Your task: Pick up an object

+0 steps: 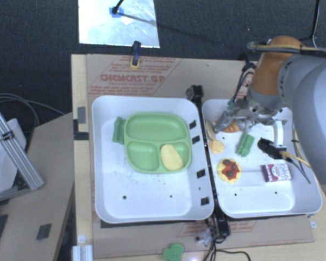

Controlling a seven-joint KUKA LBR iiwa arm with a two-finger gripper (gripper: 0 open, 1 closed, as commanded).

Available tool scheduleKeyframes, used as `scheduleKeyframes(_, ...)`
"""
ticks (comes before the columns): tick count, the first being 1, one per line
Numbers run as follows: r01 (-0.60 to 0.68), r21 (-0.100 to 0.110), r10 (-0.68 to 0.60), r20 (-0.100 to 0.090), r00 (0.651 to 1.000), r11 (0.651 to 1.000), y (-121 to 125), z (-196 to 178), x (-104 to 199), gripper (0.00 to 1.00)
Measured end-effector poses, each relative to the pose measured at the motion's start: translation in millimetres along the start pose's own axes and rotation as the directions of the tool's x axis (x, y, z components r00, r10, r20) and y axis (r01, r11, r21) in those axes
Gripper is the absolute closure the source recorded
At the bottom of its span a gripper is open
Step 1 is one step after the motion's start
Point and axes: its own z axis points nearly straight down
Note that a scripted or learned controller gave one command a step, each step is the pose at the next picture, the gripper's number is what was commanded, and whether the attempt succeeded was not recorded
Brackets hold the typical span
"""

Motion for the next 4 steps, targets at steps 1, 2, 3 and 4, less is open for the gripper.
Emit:
scheduleKeyframes(1,-0.003,-0.037,0.003,0.005,1.000,0.999,-5.0,-25.8,-64.0,0.00)
scheduleKeyframes(2,0.002,-0.049,-0.001,0.006,1.000,0.999,-45.1,-8.3,-15.2,0.00)
scheduleKeyframes(3,0.002,-0.056,-0.001,0.009,1.000,0.998,-43.0,-22.0,-17.7,1.00)
scheduleKeyframes(4,0.008,-0.044,-0.008,0.000,1.000,0.999,-65.4,-107.1,33.2,1.00)
